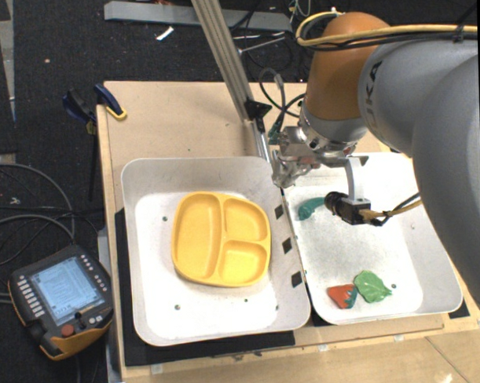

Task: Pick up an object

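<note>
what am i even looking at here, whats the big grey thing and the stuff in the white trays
The big grey thing with the orange band is a robot arm, reaching in from the right. One fixed camera looks down at a slant on a bench bearing two shallow white bins. The left bin holds a yellow divided plate. The right bin holds a small teal piece, a green lump and a red-orange piece touching it. The arm's end effector hangs over the divide between the bins, near the teal piece. Nothing is visibly held. The grey box beside the bench looks like a control handset.
</note>
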Controlling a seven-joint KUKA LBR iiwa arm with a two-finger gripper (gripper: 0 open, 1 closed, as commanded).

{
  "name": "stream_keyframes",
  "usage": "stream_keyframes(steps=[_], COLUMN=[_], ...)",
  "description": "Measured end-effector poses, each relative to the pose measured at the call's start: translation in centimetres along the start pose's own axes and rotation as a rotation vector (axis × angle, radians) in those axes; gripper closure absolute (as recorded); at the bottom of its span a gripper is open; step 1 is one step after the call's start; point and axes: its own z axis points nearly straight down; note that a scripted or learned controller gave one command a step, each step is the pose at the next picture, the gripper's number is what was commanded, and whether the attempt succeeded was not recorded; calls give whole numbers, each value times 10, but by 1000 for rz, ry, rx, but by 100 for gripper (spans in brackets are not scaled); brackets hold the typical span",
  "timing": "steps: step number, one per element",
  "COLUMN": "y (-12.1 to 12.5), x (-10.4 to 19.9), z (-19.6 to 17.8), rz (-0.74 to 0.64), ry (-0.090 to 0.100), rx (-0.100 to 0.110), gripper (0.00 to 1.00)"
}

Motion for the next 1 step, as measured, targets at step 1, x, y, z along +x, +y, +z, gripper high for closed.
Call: stream_keyframes(steps=[1], y=[5], x=[49], z=[-13], rz=[0], ry=[0], rx=[0], gripper=[100])
